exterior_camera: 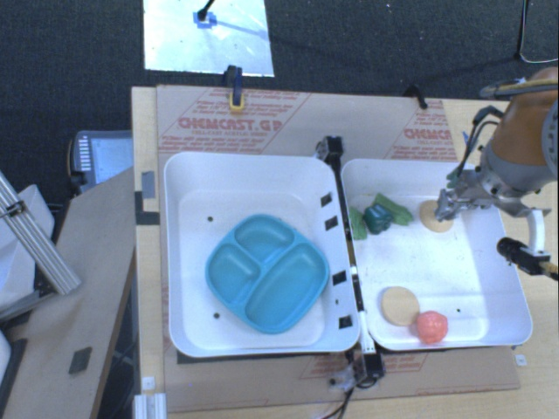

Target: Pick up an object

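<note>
We see the gripper (447,206) low over the far end of the right bin (502,273), right above a tan disc (434,219) that lies just under its tip. We cannot tell its grasp state. Just left of it lie green and teal objects (378,215). Nearer the camera rest a second tan disc (400,305) and a pink ball (431,326), touching. The left bin (188,182) holds a blue divided plate (266,272).

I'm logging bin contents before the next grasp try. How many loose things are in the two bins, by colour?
Blue: 1, divided plate
Green/teal: 1 cluster; pieces inside it cannot be told apart
Tan: 2, disc, disc under gripper
Pink: 1, ball
Total: 5
</note>
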Controlling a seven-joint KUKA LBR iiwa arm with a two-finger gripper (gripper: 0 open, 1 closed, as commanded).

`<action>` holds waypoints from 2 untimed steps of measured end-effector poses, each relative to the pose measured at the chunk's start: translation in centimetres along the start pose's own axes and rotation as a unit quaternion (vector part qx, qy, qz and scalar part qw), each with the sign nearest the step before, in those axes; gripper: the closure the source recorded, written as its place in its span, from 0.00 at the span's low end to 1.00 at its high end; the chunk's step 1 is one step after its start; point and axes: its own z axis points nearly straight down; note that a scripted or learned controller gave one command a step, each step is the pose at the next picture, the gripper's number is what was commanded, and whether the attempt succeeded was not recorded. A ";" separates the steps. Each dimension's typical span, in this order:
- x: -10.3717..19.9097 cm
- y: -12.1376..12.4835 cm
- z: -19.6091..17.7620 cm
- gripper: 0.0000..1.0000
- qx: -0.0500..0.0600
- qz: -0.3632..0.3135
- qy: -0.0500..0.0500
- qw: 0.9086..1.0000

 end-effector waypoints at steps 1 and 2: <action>-0.2 0.0 -4.4 1.00 -0.001 0.001 0.000 1.000; 0.1 0.6 -10.9 1.00 -0.002 0.000 -0.001 1.000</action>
